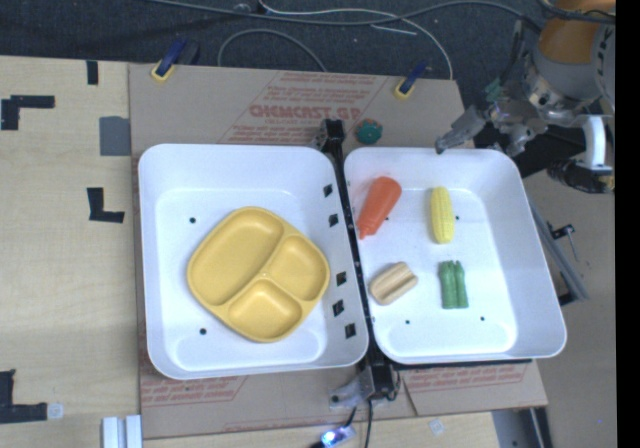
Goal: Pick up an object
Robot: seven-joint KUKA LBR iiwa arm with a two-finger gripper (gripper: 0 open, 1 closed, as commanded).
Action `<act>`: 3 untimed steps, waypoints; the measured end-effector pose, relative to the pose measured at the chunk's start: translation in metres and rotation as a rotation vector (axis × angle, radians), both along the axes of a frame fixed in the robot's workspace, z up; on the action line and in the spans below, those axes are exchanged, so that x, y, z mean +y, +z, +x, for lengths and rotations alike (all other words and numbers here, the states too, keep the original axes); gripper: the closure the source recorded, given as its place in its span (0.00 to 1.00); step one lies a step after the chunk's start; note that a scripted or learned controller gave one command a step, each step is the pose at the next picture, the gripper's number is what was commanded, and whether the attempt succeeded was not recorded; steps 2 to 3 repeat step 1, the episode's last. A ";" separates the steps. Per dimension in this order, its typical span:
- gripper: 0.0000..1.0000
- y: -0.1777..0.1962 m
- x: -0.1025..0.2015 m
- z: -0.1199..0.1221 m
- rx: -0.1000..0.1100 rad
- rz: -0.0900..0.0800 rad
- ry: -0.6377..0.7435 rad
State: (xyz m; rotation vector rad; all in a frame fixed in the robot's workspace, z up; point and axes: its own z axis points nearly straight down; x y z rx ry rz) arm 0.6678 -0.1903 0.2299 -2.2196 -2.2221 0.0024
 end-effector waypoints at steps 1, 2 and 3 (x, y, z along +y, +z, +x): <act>0.00 -0.065 0.001 -0.003 0.007 0.001 0.000; 0.00 -0.065 0.001 -0.003 0.007 0.001 0.000; 0.00 -0.065 0.001 -0.003 0.007 0.001 0.000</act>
